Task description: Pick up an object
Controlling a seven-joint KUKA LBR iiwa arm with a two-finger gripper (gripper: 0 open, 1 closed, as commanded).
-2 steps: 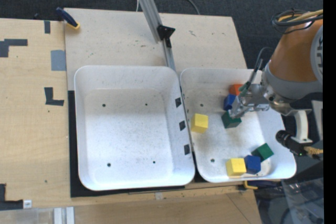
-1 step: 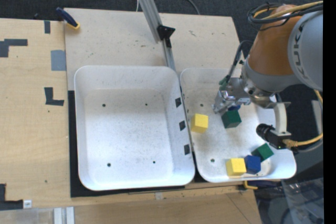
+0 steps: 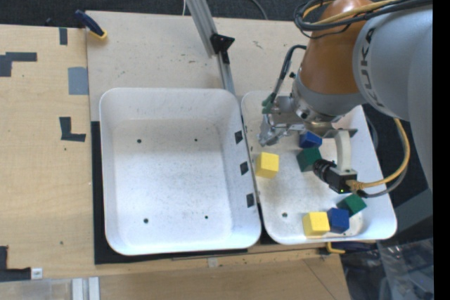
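The bench (image 3: 155, 60) holds two white bins. The end effector (image 3: 271, 133) hangs low over the right bin (image 3: 281, 221), just above a yellow block (image 3: 267, 164), likely its target. I cannot tell if it grips anything. More blocks sit nearby.

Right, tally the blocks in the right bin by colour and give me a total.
Yellow blocks: 2, one near the bin's left wall, one at the near edge
Blue blocks: 2, one under the wrist, one beside the near yellow
Green blocks: 2, one mid-bin, one at the right
Total: 6
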